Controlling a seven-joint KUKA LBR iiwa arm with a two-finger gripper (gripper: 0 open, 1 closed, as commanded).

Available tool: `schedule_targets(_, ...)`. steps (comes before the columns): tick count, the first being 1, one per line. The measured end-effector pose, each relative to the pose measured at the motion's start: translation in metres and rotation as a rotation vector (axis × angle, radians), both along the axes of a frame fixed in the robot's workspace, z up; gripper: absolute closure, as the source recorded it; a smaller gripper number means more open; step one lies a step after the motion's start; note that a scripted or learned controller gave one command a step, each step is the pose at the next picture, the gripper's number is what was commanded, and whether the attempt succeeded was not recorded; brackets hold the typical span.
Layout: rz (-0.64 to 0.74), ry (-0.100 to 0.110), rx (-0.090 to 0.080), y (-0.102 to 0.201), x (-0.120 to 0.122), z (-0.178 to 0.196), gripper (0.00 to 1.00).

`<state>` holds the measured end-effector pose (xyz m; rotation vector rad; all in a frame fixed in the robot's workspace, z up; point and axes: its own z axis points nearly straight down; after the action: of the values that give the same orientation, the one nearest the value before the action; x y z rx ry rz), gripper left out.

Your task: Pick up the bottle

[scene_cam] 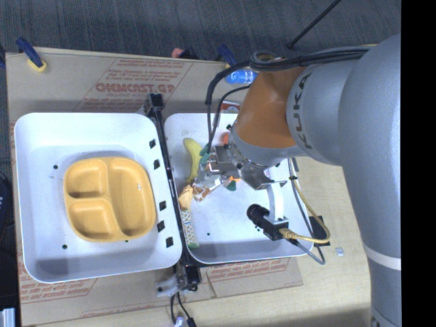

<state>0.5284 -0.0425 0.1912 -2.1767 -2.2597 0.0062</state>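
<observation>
gripper (216, 163) low in right bin (225, 244), finger state: can't tell | small things at its 7 o'clock | bottle not lifted yet, pick-up left to do

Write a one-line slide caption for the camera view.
KUKA arm reaches into the right bin above small cluttered items beside a banana; a yellow divided tray sits in the left bin.

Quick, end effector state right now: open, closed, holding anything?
End effector: low in the right bin, over small items by a yellow object; open or closed cannot be told, nor any grasp.
</observation>
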Motion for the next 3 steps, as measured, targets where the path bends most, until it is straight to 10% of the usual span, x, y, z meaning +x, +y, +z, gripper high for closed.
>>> schedule_targets(1,0.077,0.0,0.001,0.042,-0.053,0.011,1.0)
schedule_targets(2,0.25,0.002,0.001,0.148,-0.053,-0.014,1.0)
schedule_targets(3,0.241,-0.003,0.001,0.161,-0.052,0.061,1.0)
